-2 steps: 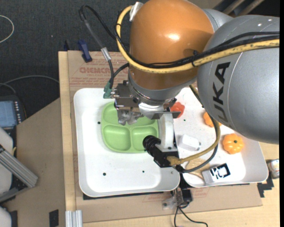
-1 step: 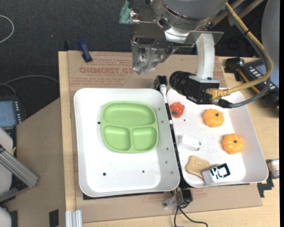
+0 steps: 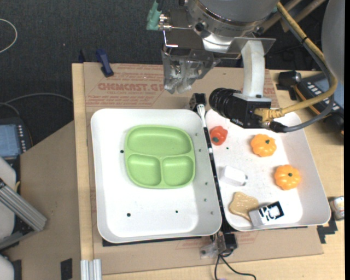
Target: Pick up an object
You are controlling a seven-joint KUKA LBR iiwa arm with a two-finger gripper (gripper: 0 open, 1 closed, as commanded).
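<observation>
A: Edges first. Two white bins on the worktop (image 3: 82,180), their inner rims touching down the middle. The left bin (image 3: 106,213) has a green three-compartment plate (image 3: 159,156) in its upper half; bare white floor all round it, most toward the near rim.

B: And the right bin (image 3: 311,186)?

A: More crowded. A small red pepper-like piece (image 3: 218,135) just beside the dividing rim, up top. Two orange pumpkins, the upper pumpkin (image 3: 263,145) and the lower pumpkin (image 3: 287,176), well apart from each other. A white block (image 3: 234,175) near the centre. A tan cookie-shaped piece (image 3: 243,203) by the near rim, touching a grey block with a black-and-white label (image 3: 266,213). Open floor between the pepper and the white block.

B: Where is the end effector (image 3: 182,76)?

A: Above the far edge of the left bin, over the cardboard sheet (image 3: 126,85) with red printing. Nothing is between its fingers that I can see. Whether they are apart or together, I cannot tell; it reads as a blurred metallic mass.

B: Anything hidden?

A: The right bin's far corner is covered by a black cylindrical fitting (image 3: 232,106) and a white upright piece (image 3: 253,68). The arm (image 3: 229,16) is cut off at the top.

B: Textures?

A: Plate smooth and matte, pumpkins ribbed and glossy, bins smooth plastic with small dark specks.
</observation>
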